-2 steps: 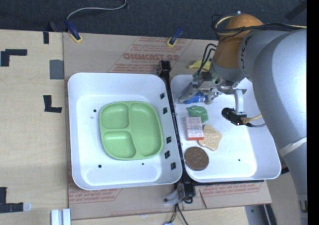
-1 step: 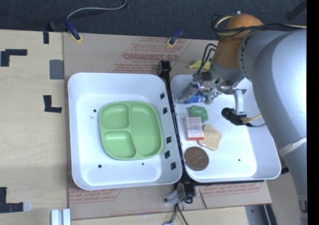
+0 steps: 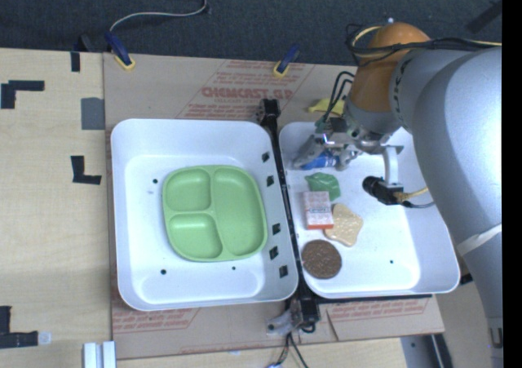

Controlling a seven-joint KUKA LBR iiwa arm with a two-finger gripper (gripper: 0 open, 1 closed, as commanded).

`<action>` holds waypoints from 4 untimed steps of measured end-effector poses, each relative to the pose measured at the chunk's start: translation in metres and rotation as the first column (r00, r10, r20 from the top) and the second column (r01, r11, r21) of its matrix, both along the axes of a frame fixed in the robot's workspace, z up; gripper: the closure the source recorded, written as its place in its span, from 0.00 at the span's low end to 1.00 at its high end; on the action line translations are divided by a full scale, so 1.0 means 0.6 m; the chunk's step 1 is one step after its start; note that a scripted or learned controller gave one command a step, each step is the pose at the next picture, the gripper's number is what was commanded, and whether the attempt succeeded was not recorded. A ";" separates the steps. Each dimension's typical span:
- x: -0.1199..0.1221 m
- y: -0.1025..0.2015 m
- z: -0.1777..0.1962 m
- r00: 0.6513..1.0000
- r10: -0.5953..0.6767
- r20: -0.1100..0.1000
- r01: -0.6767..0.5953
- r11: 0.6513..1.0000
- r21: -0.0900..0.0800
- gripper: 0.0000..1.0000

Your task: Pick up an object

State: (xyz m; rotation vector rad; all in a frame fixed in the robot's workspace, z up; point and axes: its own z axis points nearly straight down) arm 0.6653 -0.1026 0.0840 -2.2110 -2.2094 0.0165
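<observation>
My gripper (image 3: 329, 148) hangs low over the far left corner of the right bin (image 3: 408, 260), under the arm's orange band. A small blue object (image 3: 315, 161) lies right at its tip, partly covered by it. Just in front sit a green block (image 3: 321, 183), a red and white packet (image 3: 317, 210), a tan slice (image 3: 346, 225) and a round brown cookie (image 3: 321, 259). I see nothing lifted off the bin floor.
The left bin (image 3: 134, 195) holds a green divided plate (image 3: 215, 212). A black divider with clips (image 3: 277, 195) runs between the bins. A black cable piece (image 3: 383, 189) hangs off the wrist over the right bin. The big grey arm body (image 3: 465, 138) covers the bin's right side.
</observation>
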 end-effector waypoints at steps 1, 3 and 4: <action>0.000 -0.003 0.000 1.000 0.001 -0.001 -0.001 1.000 0.003 0.00; 0.000 0.008 0.000 1.000 0.002 0.000 -0.002 1.000 0.002 0.00; 0.000 0.009 0.016 1.000 0.002 -0.002 -0.002 1.000 0.002 1.00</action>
